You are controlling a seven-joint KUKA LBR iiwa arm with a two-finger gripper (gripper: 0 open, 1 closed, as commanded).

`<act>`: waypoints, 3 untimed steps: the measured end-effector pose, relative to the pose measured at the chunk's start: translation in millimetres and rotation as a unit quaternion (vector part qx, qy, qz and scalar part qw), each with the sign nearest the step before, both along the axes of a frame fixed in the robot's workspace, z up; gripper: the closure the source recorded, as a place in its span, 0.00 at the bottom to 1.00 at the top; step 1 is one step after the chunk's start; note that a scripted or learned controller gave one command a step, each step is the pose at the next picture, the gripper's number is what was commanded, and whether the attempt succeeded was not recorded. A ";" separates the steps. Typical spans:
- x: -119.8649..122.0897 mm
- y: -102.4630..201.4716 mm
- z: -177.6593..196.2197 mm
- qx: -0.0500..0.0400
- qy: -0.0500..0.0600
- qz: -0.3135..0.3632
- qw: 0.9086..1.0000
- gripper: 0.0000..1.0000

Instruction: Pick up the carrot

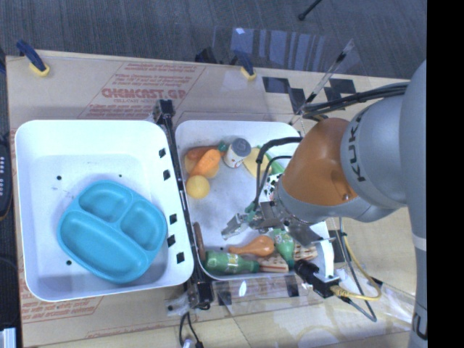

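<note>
The carrot is orange with a small green top. It lies at the far left of the right bin, close to the divider. My gripper hangs over the middle of that bin, nearer its front and to the right of the carrot, well apart from it. The grey arm with its orange band covers the bin's right half.
A yellow lemon sits just in front of the carrot, and a small round can lies to its right. A green bottle, a tan drumstick and a green item crowd the front wall. The left bin holds a blue divided plate.
</note>
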State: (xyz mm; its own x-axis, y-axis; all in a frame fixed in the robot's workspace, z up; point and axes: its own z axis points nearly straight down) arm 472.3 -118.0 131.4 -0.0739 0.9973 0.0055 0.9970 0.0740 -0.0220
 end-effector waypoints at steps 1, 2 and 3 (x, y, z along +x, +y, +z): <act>22.2 -64.1 -36.6 0.005 -0.012 -0.063 0.998 0.00; 91.0 -2.2 -39.5 -0.001 -0.008 -0.051 0.999 0.00; 140.3 13.8 -38.5 -0.009 -0.008 -0.147 0.989 0.00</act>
State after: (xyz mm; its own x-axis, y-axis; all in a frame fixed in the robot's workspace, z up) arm 612.6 -104.1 92.9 0.2195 0.9755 -0.0118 0.9756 -0.2196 -0.0050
